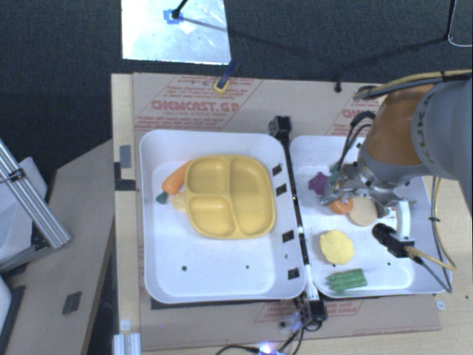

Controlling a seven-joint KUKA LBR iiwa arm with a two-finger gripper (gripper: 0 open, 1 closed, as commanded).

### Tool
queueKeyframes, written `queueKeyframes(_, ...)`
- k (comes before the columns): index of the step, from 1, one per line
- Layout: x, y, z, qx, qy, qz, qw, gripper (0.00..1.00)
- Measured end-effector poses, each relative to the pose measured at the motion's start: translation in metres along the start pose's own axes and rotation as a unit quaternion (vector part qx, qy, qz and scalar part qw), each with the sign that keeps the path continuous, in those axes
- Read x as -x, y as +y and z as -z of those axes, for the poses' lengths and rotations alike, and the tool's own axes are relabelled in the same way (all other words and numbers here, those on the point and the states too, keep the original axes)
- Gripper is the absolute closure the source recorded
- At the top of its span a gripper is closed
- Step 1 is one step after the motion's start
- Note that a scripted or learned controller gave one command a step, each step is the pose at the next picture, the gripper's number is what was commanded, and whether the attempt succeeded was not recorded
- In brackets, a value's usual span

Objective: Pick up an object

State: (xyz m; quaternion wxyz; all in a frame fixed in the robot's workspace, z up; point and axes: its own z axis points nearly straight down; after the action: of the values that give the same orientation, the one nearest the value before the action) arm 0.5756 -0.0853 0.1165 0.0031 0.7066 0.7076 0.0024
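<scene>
Your end effector (347, 192) sits low in the right bin (420, 276), at the right middle of the frame, under the grey arm (443, 132) with its orange band. It is down among a small cluster of items, and you cannot tell from this angle whether it is clenched, released, or grasping anything; the wrist hides that part.

Just beside it lie a purple piece (319, 182) to its left, an orange piece (341, 206) just below, and a pale round disc (362, 214) to the lower right of that. Any of these could be the target; which one cannot be told. Lower in the same bin, apart from the cluster, rest a yellow round item (336, 247) and, near the bottom edge, a green item (346, 279).

The left bin (159, 272) holds a yellow divided plate (225, 196) at the centre of the frame, with a carrot (174, 178) touching its upper left rim.

Judging progress: nothing looks lifted, since every item appears to rest on a bin floor. The reach down appears done; the grasp is unconfirmed and the lift remains. Both bins sit on a cardboard-covered table (192, 102).
</scene>
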Motion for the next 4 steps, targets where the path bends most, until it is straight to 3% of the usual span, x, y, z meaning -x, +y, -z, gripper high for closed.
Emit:
queueKeyframes(2,0.003,-0.002,0.090,-0.001,0.000,0.001,1.0000,1.00)
queueKeyframes(3,0.003,-0.001,0.109,-0.002,0.000,0.001,1.0000,1.00)
queueKeyframes(4,-0.040,0.011,0.105,-0.002,0.001,0.003,1.0000,1.00)
